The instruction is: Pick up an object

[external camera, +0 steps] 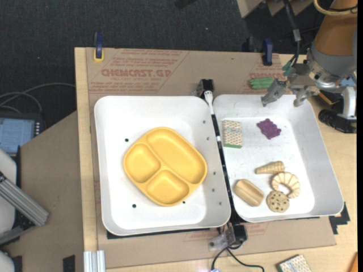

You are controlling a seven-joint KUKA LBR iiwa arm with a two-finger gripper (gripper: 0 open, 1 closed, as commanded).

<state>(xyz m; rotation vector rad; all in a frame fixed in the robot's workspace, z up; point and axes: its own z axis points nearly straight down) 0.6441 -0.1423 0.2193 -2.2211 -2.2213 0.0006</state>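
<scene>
The right bin (317,152) holds a purple grape bunch (269,128), a patterned rectangular cracker (232,134), an ice-cream cone (269,167), a croissant (285,183), a bread roll (248,192) and a round cookie (277,201). My gripper (285,94) hangs over the bin's far edge, above and slightly right of the grapes. Its two fingers are spread apart with nothing between them.
The left bin (108,152) carries a yellow three-compartment plate (164,165). A green object (261,83) lies on the cardboard behind the right bin. Blue clamps (99,46) hold the board's far edge. The arm's orange band (337,16) is at the upper right.
</scene>
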